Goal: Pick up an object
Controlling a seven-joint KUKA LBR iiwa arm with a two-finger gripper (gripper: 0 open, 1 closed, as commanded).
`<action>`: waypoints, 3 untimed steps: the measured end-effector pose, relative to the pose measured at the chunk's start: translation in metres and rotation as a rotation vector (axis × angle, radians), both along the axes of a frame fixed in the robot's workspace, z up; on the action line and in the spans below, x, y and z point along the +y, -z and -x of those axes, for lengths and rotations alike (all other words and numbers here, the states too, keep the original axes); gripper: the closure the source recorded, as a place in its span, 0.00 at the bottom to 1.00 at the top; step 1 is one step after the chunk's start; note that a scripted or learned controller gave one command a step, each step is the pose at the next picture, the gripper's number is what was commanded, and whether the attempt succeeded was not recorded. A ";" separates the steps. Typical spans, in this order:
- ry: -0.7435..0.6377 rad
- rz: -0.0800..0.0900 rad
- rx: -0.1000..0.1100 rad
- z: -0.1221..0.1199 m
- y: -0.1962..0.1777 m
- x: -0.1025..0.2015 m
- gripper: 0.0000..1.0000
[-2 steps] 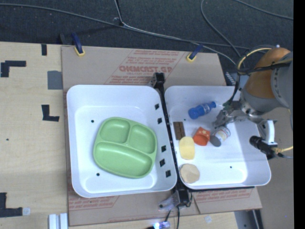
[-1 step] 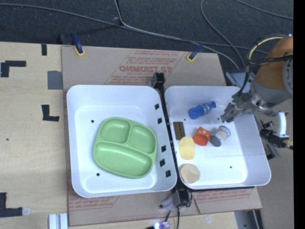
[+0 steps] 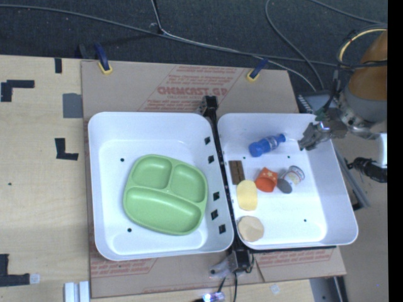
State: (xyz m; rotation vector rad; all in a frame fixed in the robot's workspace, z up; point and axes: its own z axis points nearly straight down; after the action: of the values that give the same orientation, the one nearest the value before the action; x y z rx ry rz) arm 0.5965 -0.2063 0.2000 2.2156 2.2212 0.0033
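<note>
The gripper is poised over the upper right rim of the right bin – presumably staged above the clutter before a descent; nothing is seen between the jaws, and their spread cannot be told. Just left of them lies a blue bottle; below and left are an orange piece, a grey-capped item, a yellow piece and a tan disc. Far left, the left bin holds a green divided plate – nothing is lifted yet.
</note>
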 end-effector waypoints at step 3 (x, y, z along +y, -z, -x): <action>-0.002 -0.002 0.006 0.040 -0.051 0.091 1.00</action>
State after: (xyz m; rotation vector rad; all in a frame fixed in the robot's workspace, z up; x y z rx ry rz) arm 0.5562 -0.1157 0.2515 2.2178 2.2267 -0.0011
